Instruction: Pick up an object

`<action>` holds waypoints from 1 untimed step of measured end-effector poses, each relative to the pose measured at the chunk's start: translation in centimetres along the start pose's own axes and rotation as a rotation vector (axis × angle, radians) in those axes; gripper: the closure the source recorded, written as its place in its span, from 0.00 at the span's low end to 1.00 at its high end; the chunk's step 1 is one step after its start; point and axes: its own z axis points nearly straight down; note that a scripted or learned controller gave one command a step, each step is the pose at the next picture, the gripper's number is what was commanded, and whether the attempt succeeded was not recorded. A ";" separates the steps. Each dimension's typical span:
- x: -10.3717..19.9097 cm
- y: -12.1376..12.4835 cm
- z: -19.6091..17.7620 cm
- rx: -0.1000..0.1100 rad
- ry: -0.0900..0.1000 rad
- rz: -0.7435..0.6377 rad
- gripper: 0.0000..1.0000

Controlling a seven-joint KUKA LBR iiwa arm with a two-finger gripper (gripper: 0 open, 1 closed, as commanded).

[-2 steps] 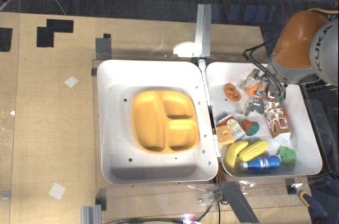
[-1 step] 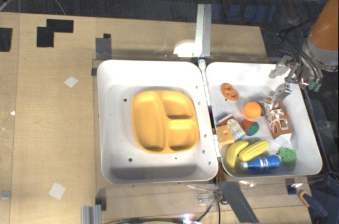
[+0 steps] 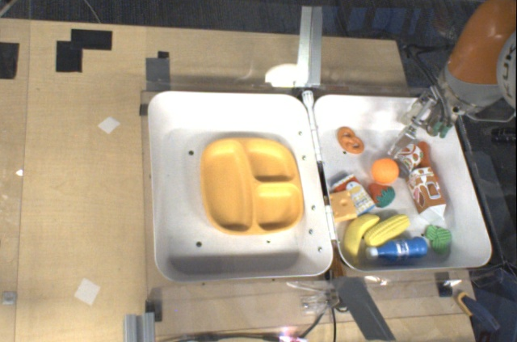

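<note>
The bench [image 3: 73,195] carries two shallow white bins side by side. The left bin [image 3: 174,251] holds a yellow compartment tray [image 3: 250,185], which lies at the bin's centre and has one long section on its left side and two smaller sections on its right. The right bin [image 3: 472,239] holds the small objects. The arm [image 3: 483,49], with its orange band, enters over the far right corner of the right bin. The gripper [image 3: 418,122] hangs near that bin's far right edge; whether its fingers are spread or pressed together cannot be determined.

Two yellow bananas [image 3: 373,231] lie along the near edge, with a blue bottle [image 3: 400,250] just beside them on the near side. A patterned carton [image 3: 424,187] lies along the right edge. An orange ball [image 3: 385,171] sits at the bin's centre. A pretzel [image 3: 350,140] lies near the far left corner. A small green object [image 3: 438,237] occupies the near right corner.
</note>
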 end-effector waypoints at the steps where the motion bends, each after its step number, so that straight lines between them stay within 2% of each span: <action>1: 6.8 -4.0 2.6 -0.002 -0.007 -0.144 0.00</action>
